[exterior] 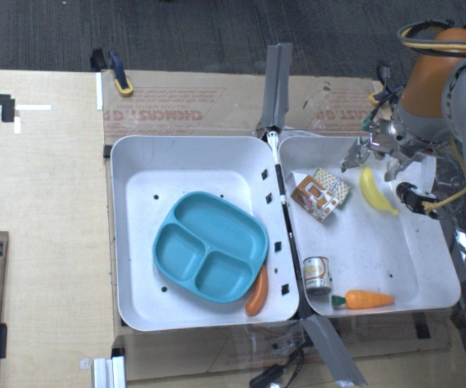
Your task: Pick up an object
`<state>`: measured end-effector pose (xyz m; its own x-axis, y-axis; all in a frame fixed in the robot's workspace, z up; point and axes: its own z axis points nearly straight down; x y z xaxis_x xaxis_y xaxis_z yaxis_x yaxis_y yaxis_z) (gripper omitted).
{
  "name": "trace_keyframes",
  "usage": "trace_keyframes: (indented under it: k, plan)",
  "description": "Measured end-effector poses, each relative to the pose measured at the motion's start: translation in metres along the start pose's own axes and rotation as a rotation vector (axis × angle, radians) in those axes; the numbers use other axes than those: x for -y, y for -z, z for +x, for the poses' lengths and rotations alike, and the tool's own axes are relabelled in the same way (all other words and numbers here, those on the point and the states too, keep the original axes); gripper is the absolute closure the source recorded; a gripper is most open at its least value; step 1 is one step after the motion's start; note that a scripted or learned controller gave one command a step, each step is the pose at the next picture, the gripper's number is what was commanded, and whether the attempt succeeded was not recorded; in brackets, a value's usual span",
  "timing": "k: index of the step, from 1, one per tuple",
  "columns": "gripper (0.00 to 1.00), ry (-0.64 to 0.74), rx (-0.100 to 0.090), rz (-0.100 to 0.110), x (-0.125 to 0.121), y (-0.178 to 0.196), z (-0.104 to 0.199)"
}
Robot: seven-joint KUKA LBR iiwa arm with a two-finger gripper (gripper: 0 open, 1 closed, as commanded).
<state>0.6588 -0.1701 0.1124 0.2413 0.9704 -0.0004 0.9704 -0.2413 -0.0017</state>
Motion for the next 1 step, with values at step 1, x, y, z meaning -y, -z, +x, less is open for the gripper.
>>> trace_keyframes:
  k: [1]
  plan:
    - [0.0,-0.013,0.001,-0.009,0.0238,-0.0155,0.0124]
